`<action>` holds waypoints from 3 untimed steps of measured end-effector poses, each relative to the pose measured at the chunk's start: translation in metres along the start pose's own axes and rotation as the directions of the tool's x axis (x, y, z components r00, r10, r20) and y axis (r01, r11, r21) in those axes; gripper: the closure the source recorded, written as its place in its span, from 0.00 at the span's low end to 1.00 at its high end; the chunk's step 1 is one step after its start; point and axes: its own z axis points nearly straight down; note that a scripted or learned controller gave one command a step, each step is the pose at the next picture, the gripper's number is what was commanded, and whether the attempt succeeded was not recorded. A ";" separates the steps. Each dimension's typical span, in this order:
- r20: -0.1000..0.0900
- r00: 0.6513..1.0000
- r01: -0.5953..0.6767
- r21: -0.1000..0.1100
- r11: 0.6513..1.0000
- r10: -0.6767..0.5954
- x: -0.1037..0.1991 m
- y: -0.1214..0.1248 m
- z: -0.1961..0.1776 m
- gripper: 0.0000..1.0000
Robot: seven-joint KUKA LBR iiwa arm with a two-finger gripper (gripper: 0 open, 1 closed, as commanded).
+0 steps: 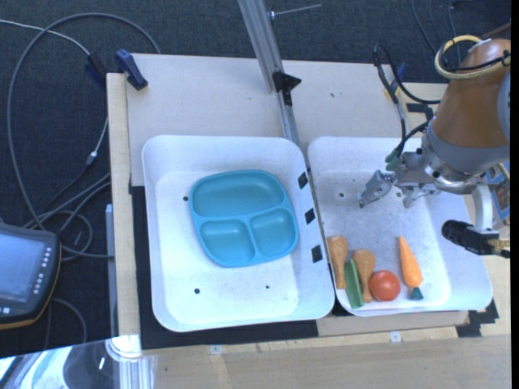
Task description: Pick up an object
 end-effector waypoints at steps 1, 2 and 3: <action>0.000 1.000 -0.001 -0.001 1.000 0.001 0.000 0.000 0.000 0.00; -0.001 1.000 -0.001 0.007 1.000 0.001 0.001 -0.003 0.063 0.00; -0.001 1.000 -0.001 0.006 1.000 0.001 0.002 -0.004 0.115 0.00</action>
